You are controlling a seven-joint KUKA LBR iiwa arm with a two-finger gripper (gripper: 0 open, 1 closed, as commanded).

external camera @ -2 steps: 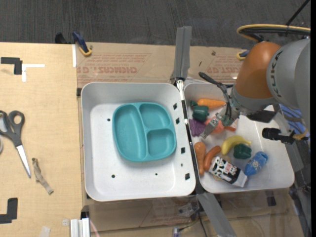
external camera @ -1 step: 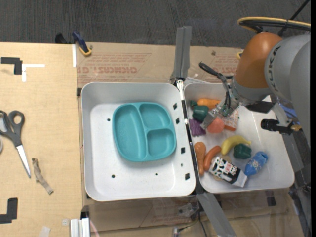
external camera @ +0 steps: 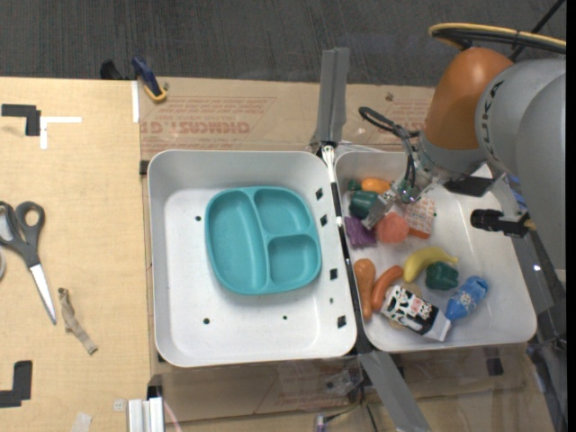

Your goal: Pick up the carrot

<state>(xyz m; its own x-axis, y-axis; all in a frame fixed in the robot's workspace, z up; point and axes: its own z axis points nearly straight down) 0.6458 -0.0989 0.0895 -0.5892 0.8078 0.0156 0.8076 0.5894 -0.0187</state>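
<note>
Arm in from right, end effector (external camera: 402,193) lowered, wrist bent down.

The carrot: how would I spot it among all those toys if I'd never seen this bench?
Start at the right white bin, the crowded one beside the bin holding the teal divided plate. Look along its left side, near the lower front. The carrot lies there at a slant, between an orange sausage-shaped toy and the black-and-white carton; it is the slim, tapering orange-red stick.
</note>
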